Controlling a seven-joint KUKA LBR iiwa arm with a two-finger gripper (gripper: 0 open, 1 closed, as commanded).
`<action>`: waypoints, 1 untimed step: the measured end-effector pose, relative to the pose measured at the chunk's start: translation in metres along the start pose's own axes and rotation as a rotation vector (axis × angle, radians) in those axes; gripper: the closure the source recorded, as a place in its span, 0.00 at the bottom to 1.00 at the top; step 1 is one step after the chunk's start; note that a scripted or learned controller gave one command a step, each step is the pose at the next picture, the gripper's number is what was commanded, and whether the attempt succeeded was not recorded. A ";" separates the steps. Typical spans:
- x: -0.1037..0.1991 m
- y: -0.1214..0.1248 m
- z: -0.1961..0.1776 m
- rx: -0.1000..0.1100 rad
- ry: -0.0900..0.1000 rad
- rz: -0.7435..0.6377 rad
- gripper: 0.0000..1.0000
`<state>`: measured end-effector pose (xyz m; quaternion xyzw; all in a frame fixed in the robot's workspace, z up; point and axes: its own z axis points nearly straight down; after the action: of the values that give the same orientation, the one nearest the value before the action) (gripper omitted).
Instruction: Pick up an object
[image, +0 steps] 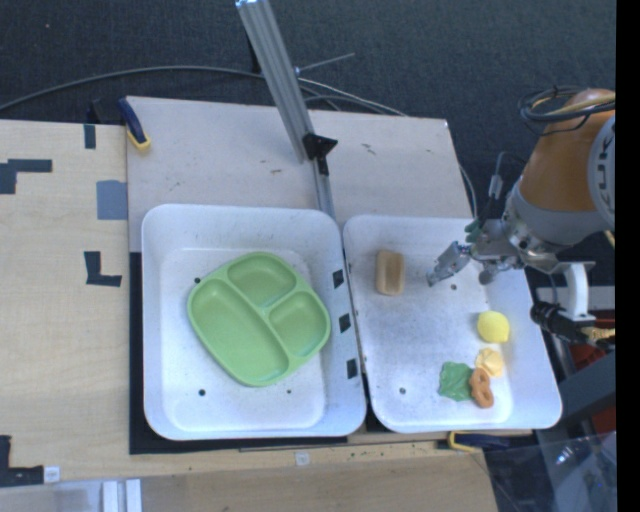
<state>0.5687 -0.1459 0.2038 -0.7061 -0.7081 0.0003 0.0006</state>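
Observation:
In the right bin (400, 400) a tan bread-like block (389, 272) lies near the upper left. A yellow ball (492, 325) rests by the right wall. Below it a pale yellow piece (490, 360), an orange piece (482, 388) and a green leafy piece (455, 380) cluster together. My gripper (465, 268) hangs over the bin's upper right, to the right of the tan block and above the yellow ball. Its two fingers are spread apart, open, with nothing between them.
The left bin (160, 300) holds a green divided plate (260, 317). A grey metal post (285, 80) slants down to the seam between the bins. Black cables (150, 72) run across the dark floor behind the bench.

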 end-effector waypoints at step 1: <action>0.000 0.000 0.000 0.000 0.000 0.000 0.00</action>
<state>0.5687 -0.1459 0.2039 -0.7062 -0.7080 0.0003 0.0006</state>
